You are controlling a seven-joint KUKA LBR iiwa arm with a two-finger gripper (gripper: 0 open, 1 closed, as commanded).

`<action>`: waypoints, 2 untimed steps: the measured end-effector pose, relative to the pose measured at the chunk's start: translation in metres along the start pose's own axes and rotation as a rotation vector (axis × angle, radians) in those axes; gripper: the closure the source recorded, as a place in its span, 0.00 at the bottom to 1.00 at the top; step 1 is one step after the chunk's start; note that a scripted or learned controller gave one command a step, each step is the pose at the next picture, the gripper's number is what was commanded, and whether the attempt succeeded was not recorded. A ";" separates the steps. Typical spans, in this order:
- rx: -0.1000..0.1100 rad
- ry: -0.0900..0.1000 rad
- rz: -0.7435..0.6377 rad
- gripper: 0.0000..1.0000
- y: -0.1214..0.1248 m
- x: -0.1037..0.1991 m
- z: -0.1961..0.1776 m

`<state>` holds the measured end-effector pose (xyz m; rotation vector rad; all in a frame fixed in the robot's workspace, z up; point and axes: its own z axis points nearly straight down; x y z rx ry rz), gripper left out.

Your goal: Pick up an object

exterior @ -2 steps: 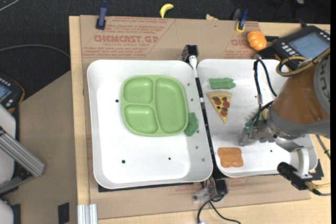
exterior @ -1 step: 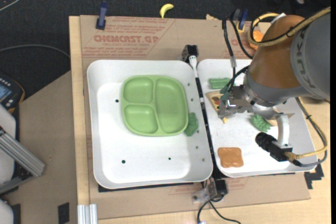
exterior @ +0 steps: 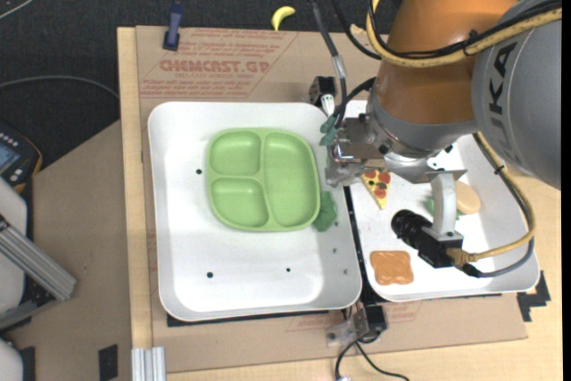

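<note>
Hovering gripper [exterior: 343,158] beside green divided plate [exterior: 264,178], pizza slice toy [exterior: 379,186] just right of it, finger state unclear.

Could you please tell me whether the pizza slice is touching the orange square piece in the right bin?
Apart. The camera view shows bare white bin floor between the pizza slice and the orange square piece.

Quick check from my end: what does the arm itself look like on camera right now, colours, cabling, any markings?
The grey KUKA arm carries a large rounded orange band above a grey metal wrist. Black and yellow cables loop over the orange section, and another cable curves below the arm. Part of a dark letter marking shows on the grey casing.
</note>
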<state>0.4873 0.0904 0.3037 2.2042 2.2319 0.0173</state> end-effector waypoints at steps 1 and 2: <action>-0.010 -0.003 0.015 1.00 -0.006 -0.059 -0.147; 0.015 -0.004 0.007 1.00 -0.007 -0.003 -0.117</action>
